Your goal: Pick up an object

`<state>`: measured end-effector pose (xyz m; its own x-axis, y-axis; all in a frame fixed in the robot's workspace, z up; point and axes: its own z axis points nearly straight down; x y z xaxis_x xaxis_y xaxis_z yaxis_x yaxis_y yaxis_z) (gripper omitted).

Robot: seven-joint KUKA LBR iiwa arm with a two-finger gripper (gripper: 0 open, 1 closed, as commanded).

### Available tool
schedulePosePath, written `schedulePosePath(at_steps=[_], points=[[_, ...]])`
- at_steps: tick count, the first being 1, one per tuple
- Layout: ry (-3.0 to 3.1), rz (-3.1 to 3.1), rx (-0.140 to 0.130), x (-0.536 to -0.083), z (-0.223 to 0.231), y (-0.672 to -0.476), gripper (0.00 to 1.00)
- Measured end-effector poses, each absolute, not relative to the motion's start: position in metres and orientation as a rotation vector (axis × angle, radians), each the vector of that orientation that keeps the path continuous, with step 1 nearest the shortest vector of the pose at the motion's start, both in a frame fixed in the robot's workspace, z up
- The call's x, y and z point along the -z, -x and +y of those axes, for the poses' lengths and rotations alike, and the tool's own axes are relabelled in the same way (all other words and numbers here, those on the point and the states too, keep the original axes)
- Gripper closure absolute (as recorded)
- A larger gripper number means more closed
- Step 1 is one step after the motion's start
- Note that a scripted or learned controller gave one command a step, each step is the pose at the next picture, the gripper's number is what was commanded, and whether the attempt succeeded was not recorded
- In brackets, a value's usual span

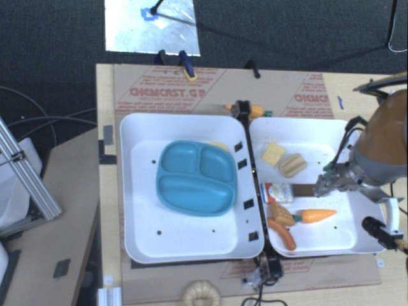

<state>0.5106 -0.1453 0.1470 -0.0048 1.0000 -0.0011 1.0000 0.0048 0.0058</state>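
The gripper [326,182] hovered over the right bin [331,242], above the carrot [317,215], presumably for a descent. Its opening could not be determined.

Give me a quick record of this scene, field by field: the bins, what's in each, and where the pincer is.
left bin: blue divided plate
right bin: yellow cracker, bread roll, carrot, hot dog, small red-and-white packet
pincer: over the right bin, above the carrot, right of the packet
arm: enters from the right
bench edge: ring-shaped item in front of the bins
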Motion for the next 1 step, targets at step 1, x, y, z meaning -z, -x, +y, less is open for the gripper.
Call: schedulePosePath(at_steps=[1], points=[[-2.213,2.223,-0.004,-0.2107,-0.1469,-0.5106,1.00]])
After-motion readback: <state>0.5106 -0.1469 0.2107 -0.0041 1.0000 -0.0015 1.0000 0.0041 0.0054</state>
